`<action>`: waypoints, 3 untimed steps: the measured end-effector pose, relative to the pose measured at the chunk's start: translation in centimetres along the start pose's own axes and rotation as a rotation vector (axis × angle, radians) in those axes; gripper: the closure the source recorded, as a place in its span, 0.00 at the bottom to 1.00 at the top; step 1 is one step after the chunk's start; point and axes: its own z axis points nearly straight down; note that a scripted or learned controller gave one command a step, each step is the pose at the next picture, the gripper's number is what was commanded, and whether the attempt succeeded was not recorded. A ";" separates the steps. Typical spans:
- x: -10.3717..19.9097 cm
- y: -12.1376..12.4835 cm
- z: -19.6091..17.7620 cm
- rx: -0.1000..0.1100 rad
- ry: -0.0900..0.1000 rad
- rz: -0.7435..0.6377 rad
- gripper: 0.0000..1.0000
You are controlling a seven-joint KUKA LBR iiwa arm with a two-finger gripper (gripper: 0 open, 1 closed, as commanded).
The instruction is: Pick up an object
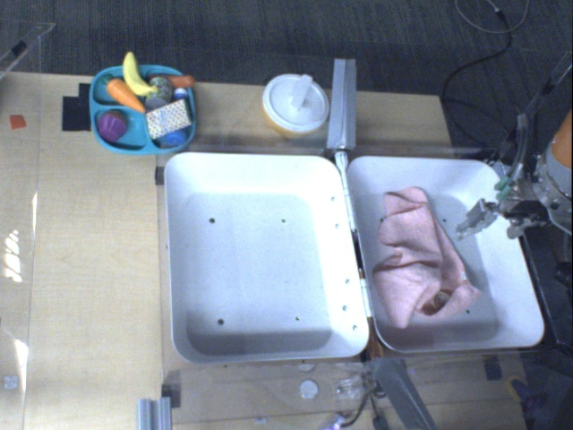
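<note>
From my overhead feed I see the two white bins side by side on the wooden counter [81,267]. The left bin [260,330] shows only its bare floor with a few small dark dots. In the right bin [510,321] lies a crumpled pink cloth [416,262], stretched from the upper middle of the bin down toward its near wall, with a small brownish patch showing in the folds at its lower end; what that patch is I cannot tell. The arm comes in from the right, and the pincer [483,215] sits over the right side of that bin, just beside the cloth's right edge and apart from it. I cannot tell how it is set at this size, and nothing shows in its grip. Beyond the bins, on the counter's far side, a blue divided tray [100,140] holds toy food, a yellow banana [136,74] and an orange carrot [124,94] among it, and a round white lidded container [295,104] stands near a grey metal post [343,106] between the bins.
</note>
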 end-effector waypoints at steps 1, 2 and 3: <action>0.5 1.8 14.3 0.001 0.000 -0.187 0.00; 0.5 1.8 14.3 -0.001 0.000 -0.187 0.00; -0.8 3.5 16.7 -0.012 -0.003 -0.236 0.00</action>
